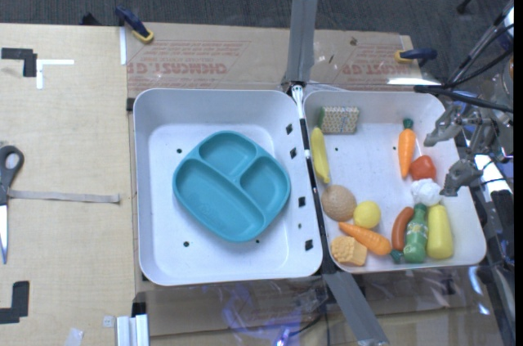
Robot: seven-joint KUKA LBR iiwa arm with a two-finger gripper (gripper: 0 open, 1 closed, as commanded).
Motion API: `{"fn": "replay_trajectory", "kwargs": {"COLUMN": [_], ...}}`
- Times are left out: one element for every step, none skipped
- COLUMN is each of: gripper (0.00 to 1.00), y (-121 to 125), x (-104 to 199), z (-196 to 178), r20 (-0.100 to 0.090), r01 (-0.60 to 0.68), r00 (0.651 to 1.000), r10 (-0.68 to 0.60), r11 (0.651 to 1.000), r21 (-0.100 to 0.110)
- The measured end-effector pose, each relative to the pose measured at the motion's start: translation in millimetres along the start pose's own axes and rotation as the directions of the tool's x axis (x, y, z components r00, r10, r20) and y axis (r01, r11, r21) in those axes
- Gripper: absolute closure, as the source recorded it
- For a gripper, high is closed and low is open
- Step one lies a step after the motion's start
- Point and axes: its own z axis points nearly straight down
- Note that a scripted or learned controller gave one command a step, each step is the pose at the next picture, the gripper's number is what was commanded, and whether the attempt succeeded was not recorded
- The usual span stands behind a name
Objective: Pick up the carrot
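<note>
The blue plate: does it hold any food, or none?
None. The blue plate shows only bare sections in the left bin.

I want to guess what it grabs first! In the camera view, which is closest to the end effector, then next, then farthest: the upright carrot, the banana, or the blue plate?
From the end effector at the right bin's right edge:
1. Upright carrot, right bin, near the back.
2. Banana, against the right bin's left wall.
3. Blue plate, middle of the left bin.
</note>
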Motion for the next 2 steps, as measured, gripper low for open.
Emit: {"fn": "replay_trajectory", "kwargs": {"gripper": [0.00,0.00], "y": [-53.4,-53.2], "x": [-70.1,-98.9], "z": [168.3,177.3], "r20": [0.010,0.005], "r01": [-0.079,-0.310], "r00": [0.997,0.951], "r10": [0.079,0.311], "r11": [0.997,0.951], "r21": [0.001,-0.005]}}
